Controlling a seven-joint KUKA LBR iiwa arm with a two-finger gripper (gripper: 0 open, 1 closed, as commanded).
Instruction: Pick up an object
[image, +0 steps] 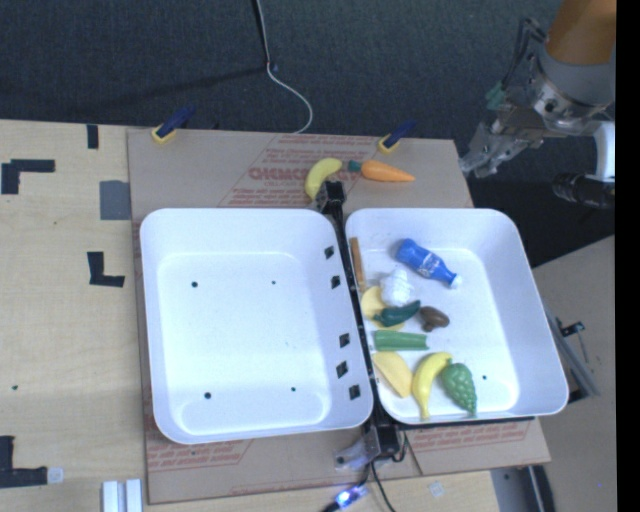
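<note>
Several toy foods, among them a blue bottle, crowd the right bin. I hold the gripper high beyond that bin, approach pending; its grip state I cannot tell.

Wooden bench — dark carpet behind, cardboard sheet on top.

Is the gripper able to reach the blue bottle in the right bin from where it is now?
Probably yes. The blue bottle lies alone, uncovered, in the right bin, and the gripper hangs above the bin's far corner.
</note>
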